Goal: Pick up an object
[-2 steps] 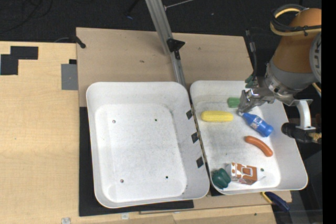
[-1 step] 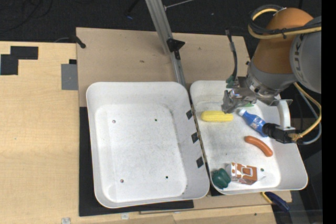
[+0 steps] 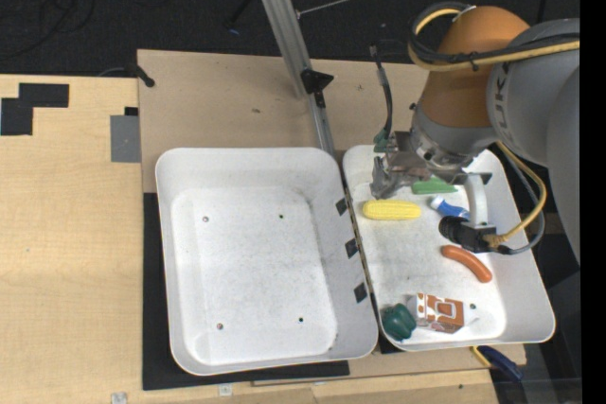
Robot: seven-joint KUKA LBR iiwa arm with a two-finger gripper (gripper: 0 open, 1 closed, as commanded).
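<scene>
The gripper (image 3: 386, 177) hangs in the right bin (image 3: 530, 322); its grip state cannot be told. A yellow corn cob (image 3: 391, 211) lies just at its 6 o'clock, an orange sausage (image 3: 468, 262) toward 4, a green lump (image 3: 399, 322) and a small carton (image 3: 441, 312) farther down.

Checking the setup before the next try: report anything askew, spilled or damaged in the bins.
Nothing stands out. The corn cob, orange sausage, green item and small box lie loose but inside the right bin, none over its rim. The gripper hangs just above the corn.
</scene>
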